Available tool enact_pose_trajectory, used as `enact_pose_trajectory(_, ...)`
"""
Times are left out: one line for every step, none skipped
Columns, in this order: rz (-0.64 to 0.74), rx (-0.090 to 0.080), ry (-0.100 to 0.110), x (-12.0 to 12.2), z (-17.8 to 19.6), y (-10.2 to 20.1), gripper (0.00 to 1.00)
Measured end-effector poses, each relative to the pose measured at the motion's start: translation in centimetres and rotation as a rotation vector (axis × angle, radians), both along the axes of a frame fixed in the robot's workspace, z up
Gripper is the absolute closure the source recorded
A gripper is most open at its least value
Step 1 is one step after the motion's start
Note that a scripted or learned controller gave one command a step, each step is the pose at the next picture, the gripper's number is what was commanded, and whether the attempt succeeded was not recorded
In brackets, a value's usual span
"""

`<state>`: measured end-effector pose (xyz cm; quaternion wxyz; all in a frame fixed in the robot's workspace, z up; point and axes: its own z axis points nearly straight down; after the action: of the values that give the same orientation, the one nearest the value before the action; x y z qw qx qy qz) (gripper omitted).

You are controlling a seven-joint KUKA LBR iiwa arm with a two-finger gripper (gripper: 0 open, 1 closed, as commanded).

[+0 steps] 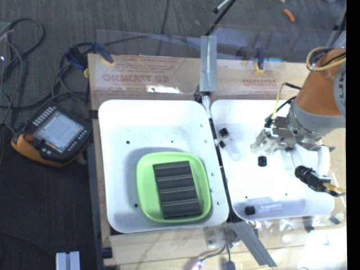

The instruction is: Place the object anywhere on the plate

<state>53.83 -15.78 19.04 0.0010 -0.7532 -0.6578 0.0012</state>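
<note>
A square lime-green plate (144,176) lies in the front half of the left white bin (118,128). A dark grey ribbed block (177,189) rests flat on the plate and covers most of its middle. My gripper (272,142) hangs over the right white bin (242,114), well to the right of the plate and apart from the block. The grey arm with its orange band (319,89) reaches in from the right above it.
Small black pieces lie in the right bin (223,133) (261,161), with another by its front wall (250,210). A raised divider (216,151) separates the two bins. A pendant (53,135) and cables lie on the floor at left.
</note>
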Motion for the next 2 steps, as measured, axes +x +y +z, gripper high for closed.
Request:
enact_pose_trajectory(0.000, 0.000, 0.000, 0.0, 0.0, 0.0, 0.00)
enact_pose_trajectory(0.046, -0.002, -0.002, 3.1, 7.4, 3.2, 0.00)
